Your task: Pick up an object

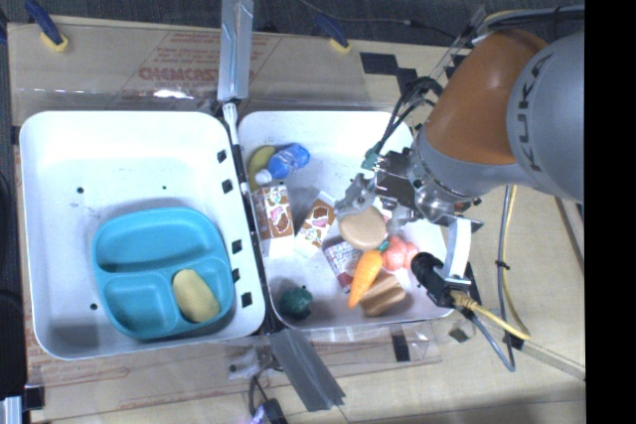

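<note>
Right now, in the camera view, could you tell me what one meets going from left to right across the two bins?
Blue tray → yellow potato in its compartment → dark green ball → orange carrot → gripper, above the right bin.

Wooden bench (556, 223) with two white bins side by side: left bin (50, 213), right bin (328, 129).

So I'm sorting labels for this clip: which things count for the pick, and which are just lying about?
Job:
gripper, over the right bin
bun
carrot
blue bottle
banana
snack packs
dark green ball

Lying about:
blue tray in the left bin
potato on it
clamps
</note>
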You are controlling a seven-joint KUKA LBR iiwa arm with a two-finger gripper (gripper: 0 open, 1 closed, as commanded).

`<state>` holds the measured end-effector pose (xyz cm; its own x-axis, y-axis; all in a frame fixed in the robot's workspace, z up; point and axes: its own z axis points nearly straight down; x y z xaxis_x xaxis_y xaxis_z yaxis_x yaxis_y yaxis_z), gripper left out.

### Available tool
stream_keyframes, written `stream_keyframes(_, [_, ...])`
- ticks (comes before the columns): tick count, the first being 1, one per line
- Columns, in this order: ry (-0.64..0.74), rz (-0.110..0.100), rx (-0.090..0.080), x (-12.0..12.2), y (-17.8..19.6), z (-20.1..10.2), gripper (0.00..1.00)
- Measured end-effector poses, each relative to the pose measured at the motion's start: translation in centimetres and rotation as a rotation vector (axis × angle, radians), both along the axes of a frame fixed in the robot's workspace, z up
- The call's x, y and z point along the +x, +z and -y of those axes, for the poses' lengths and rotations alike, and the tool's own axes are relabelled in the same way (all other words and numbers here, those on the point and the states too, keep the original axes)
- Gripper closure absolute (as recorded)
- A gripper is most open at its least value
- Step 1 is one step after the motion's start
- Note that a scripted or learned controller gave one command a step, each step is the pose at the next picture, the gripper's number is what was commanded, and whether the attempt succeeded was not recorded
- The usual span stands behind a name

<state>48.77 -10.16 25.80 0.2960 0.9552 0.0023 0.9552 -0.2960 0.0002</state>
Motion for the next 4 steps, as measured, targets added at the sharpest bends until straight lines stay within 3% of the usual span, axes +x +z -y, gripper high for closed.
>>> stream_keyframes(1, [-0.124,-0.008,-0.001,7.7,-3.8,-6.7,1.00])
stream_keyframes(2, [-0.120,-0.008,-0.001,7.8,-2.7,-6.7,1.00])
stream_keyframes(3, [-0.164,-0.004,-0.002,8.0,-1.5,-8.6,1.00])
stream_keyframes(4, [-0.042,-0.002,-0.001,8.2,4.8,-14.6,1.00])
